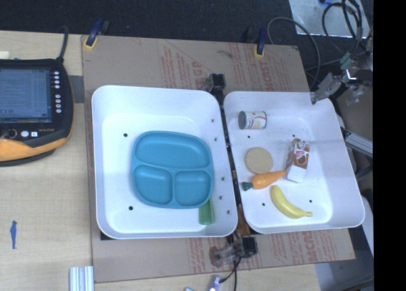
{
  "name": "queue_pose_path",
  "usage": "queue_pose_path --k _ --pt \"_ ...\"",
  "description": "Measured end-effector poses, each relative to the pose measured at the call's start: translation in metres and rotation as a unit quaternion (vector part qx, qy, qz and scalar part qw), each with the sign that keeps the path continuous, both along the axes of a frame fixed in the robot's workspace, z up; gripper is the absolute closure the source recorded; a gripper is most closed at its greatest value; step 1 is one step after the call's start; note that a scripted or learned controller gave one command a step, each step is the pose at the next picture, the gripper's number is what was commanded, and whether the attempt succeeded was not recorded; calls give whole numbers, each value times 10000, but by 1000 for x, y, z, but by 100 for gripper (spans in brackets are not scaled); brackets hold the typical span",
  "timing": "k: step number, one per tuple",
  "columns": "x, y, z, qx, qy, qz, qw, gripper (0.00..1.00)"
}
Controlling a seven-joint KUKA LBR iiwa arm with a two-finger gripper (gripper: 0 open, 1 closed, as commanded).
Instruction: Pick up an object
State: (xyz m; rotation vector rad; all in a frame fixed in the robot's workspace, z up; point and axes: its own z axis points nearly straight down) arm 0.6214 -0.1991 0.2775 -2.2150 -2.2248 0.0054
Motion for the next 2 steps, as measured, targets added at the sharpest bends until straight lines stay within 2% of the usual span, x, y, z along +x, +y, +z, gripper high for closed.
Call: queue_pose_path --k 1,2 --pt "33 -11 -86 2 11 16 10000 0" --pt "-24 -13 -186 3 4 3 10000 0"
